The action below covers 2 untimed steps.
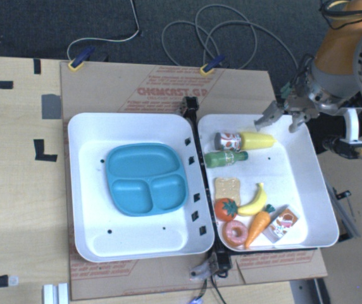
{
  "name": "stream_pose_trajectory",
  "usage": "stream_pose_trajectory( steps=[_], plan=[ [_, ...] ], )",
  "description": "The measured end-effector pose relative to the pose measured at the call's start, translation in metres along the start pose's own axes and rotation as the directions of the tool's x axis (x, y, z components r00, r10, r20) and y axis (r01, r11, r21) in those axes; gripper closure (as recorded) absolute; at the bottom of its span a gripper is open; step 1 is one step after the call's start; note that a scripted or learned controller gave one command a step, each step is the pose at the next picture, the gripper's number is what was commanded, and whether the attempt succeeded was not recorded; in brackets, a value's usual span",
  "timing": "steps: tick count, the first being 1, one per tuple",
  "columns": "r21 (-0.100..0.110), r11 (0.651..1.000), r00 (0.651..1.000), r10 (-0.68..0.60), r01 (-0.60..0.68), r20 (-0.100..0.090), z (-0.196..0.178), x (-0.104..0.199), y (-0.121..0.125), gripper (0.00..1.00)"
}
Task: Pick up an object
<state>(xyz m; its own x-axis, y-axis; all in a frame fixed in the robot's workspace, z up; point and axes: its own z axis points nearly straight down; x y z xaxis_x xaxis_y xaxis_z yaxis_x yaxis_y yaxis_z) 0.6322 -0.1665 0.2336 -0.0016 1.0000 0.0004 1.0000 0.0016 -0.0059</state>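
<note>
Hovering gripper: the gripper (281, 120) hangs at the far right corner of the right bin, its two fingers spread apart with nothing between them
Arm: the grey arm (336, 62) with its orange band reaches in from the right edge of the view, above the bench's far right side
Left bin: the left bin (86, 138) holds a blue divided plate (146, 178) lying flat near its middle, three compartments showing, nothing in them
Right bin: the right bin (314, 170) touches the left bin along the middle seam and carries all the small toy foods
Far row: a small can (229, 141) with a red label lies on its side, and a yellow corn cob (257, 140) lies just beside it toward the right, nearest the gripper though apart from it
Second row: a green bottle (225, 159) lies on its side just below the can
Middle: a tan cracker (228, 188) lies flat, with a banana (256, 201) curving to its right
Near row: a tomato (225, 209) touches a pink doughnut (235, 233); a carrot (258, 225) slants beside them, and a small carton (281, 224) lies at the carrot's right
Bench: a cardboard sheet (162, 90) lies under both bins, and grey cables (225, 30) loop on the dark floor behind
</note>
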Motion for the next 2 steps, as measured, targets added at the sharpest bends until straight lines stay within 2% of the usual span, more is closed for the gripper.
stream_pose_trajectory(
  steps=[1,2],
  plan=[
    [0.002,1.000,1.000,0.000,0.000,-0.001,0.092,0.036,0.036,0.00],
    [-0.016,1.000,1.000,-0.001,0.001,0.006,0.108,0.044,0.040,0.00]
  ],
)
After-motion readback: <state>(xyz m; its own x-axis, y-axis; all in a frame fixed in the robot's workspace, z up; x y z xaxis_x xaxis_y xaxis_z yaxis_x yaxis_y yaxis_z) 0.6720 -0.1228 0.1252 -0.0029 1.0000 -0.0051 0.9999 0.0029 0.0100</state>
